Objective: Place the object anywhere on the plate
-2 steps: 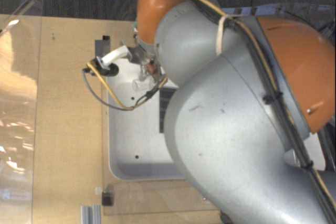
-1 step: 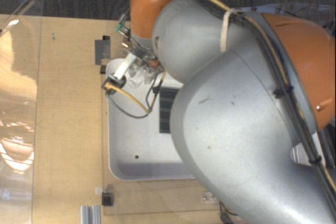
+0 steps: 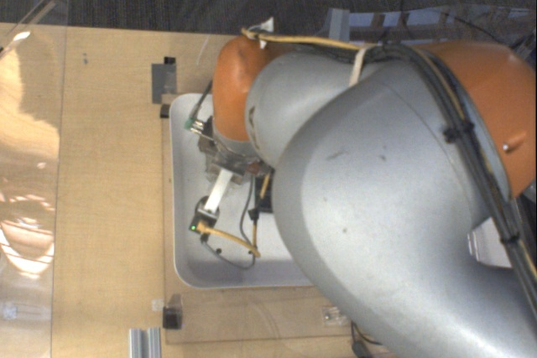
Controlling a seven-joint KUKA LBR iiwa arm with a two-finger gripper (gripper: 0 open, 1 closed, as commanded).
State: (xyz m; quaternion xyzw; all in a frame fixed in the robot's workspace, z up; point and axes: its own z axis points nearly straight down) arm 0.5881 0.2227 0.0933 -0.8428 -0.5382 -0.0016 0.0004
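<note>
grey arm (image 3: 386,205) over white bin (image 3: 186,205), no legible writing

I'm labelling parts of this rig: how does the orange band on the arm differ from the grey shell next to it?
The orange band is narrow and sits by the wrist over the white bin; the grey shell is far bulkier and fills the view's lower right. The band is bright orange, the shell dull grey. Both are smooth, rounded and glossy.

No text, label, brand or number can be read anywhere. The arm (image 3: 386,205), the bin (image 3: 189,247) and the bench (image 3: 101,205) bear no legible marks.
</note>
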